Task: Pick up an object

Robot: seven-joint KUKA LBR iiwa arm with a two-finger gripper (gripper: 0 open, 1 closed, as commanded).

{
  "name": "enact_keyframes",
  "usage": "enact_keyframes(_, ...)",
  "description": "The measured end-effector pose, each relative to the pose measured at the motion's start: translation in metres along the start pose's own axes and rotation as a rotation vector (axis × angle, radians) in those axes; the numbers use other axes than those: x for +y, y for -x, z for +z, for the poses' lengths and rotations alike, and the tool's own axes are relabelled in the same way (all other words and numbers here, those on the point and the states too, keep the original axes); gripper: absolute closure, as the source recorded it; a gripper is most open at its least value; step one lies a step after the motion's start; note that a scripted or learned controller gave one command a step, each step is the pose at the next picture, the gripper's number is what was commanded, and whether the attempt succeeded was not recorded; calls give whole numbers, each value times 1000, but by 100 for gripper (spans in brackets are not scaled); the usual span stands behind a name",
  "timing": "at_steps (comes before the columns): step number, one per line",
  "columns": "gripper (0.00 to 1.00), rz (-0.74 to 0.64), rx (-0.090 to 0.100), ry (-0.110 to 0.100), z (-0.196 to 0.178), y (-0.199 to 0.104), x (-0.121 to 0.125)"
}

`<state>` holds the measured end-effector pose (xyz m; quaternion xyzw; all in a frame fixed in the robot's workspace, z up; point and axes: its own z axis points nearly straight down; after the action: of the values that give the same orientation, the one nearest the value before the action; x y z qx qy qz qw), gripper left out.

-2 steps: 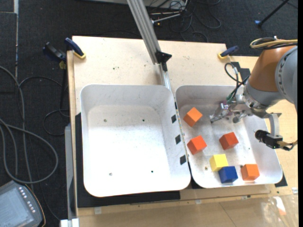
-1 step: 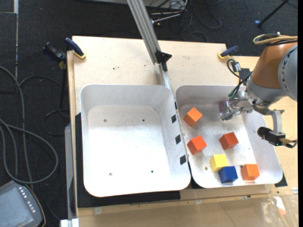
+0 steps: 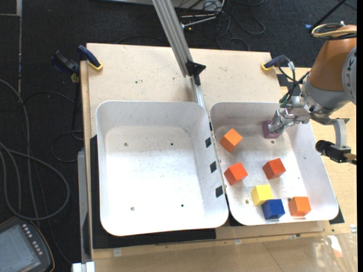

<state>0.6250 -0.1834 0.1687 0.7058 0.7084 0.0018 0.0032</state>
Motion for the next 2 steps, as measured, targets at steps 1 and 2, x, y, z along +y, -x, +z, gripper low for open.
enact_keyframes(1,100,1,-1,1,-62,4,-4)
enact_keyframes(2,100,1,0,-3,-84,4,-2)
